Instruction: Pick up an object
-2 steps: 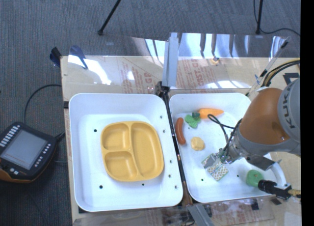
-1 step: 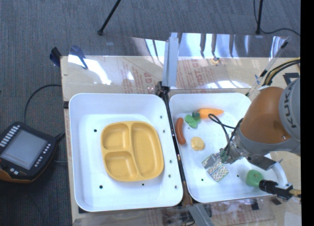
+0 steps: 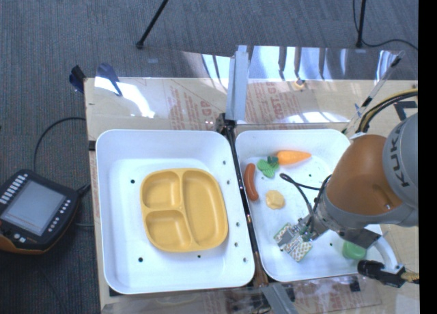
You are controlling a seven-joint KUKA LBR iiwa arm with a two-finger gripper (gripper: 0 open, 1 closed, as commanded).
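Two white bins (image 3: 109, 169) — grey carpet (image 3: 68, 26).

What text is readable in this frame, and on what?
"KU": dark letters on the grey arm casing at the right edge; the rest of the word is cut off.
Red lettering on the cardboard sheet behind the bins: it looks reversed and is too blurred to read.
Handheld pendant on the floor to the left: its screen and buttons are too small to read.
Yellow tray, food pieces and bins: no text on them.
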